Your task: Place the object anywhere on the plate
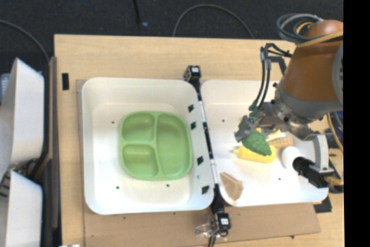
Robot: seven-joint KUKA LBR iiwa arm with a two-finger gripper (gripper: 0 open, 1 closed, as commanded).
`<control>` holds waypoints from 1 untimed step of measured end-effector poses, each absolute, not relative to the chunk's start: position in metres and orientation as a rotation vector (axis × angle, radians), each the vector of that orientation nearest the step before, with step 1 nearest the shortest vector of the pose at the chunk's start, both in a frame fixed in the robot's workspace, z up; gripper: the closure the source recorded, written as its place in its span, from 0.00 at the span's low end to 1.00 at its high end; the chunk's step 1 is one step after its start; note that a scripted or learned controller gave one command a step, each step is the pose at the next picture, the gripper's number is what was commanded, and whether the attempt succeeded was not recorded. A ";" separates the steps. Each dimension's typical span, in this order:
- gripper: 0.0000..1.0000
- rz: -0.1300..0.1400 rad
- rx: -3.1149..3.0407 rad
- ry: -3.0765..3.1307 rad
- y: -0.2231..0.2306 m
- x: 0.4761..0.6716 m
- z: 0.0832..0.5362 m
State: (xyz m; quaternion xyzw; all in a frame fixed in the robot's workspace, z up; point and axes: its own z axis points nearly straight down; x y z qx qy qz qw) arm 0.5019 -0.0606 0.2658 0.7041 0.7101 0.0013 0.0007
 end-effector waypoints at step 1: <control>1.00 0.002 2.214 2.230 -0.009 0.493 0.267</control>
